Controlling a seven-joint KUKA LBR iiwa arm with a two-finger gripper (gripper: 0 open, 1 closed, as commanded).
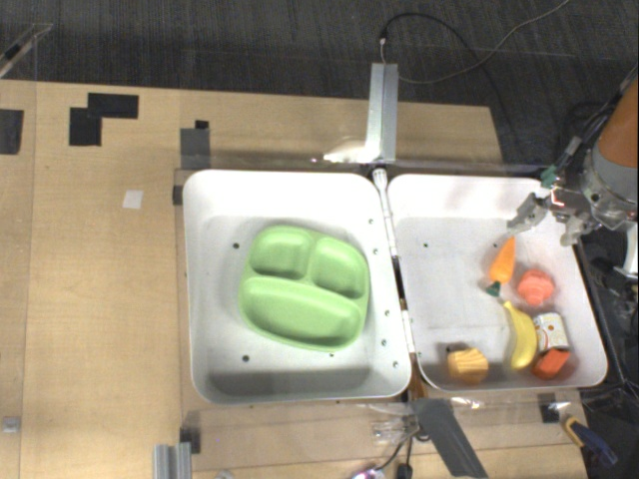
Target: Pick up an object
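Now fingers [547,220] spread, nothing between, just above carrot [502,259] in right bin [439,267].

We see the arm [617,158] at the right edge: an orange band up top, a grey wrist section below it. Dark cables run along its left side, with a small green spot there. The claw [547,218] is pale grey metal, with thin light fingers [525,214] and a tiny red mark near its base.

Bench [90,297] looks like pale matt wood; bins [290,193] smooth white plastic; green tray [300,287] smooth, slightly glossy plastic; the banana [518,335] probably plastic too.
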